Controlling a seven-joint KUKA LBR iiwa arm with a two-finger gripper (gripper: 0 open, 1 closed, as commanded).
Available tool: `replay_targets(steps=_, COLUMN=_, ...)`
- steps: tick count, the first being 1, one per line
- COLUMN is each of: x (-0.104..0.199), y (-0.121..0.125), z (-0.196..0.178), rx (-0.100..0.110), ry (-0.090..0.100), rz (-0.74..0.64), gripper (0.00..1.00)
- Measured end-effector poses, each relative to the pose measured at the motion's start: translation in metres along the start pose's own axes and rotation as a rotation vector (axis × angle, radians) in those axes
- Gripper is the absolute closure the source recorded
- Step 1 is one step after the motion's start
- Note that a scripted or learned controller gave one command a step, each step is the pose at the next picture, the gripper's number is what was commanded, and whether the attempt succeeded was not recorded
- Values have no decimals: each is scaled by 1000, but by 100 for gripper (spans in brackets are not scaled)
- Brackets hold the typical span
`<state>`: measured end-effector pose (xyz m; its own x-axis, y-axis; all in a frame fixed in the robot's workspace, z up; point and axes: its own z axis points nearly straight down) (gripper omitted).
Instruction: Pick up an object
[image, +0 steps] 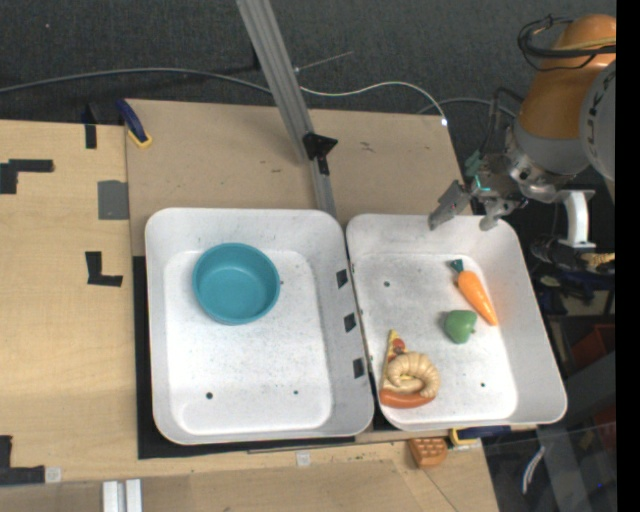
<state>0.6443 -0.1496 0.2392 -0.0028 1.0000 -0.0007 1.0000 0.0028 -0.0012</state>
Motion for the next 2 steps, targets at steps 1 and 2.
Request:
replay_targets(steps=1, x=0, y=0, z=0, rx=0, ry=0, rz=0, gripper=0)
replay_targets(steps=2, x=-1, y=-1, z=65, rx=7, ry=1, rz=1, gripper=0)
